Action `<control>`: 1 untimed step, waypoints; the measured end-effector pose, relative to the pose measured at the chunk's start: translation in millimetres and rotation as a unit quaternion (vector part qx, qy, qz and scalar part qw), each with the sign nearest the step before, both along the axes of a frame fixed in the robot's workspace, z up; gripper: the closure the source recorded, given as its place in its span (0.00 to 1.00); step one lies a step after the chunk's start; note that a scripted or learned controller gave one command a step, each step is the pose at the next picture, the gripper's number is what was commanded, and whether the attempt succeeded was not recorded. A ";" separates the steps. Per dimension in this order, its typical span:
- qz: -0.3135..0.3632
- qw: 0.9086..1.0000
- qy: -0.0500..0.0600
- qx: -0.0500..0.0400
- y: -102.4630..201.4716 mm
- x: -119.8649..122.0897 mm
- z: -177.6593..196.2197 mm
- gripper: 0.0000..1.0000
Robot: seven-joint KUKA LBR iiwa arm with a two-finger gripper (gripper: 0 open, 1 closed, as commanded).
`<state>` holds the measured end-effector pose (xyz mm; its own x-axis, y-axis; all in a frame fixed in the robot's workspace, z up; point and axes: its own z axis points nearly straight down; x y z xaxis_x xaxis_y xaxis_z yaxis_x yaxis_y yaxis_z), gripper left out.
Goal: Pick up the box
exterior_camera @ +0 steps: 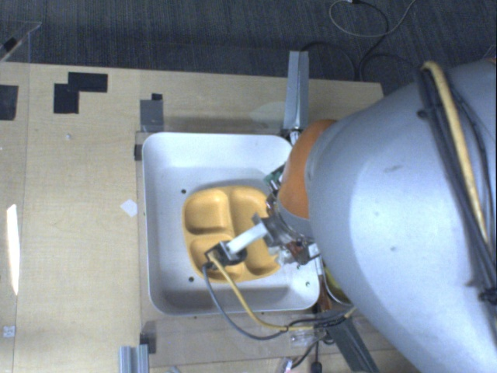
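Claw (283, 241) hung low inside the white bin (167, 208), over the right edge of a yellow tray (210, 212). Whether the claw was wide or narrow, I could not tell, because the wrist covered it from above. The yellow tray had several rounded compartments and lay flat in the middle of the bin floor. It was the only large thing I could see in the bin, and I could not say for sure that it was the box. Just behind the claw was the orange band (299, 179) of the grey arm (404, 208), which hid the right part of the bin. The bin stood on a pale wooden table (78, 247) with black patches (78, 90) at its far left.
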<state>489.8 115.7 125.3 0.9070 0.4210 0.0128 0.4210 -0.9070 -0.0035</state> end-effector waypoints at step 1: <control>-0.027 1.000 -0.005 -0.004 64.7 23.8 -31.0 1.00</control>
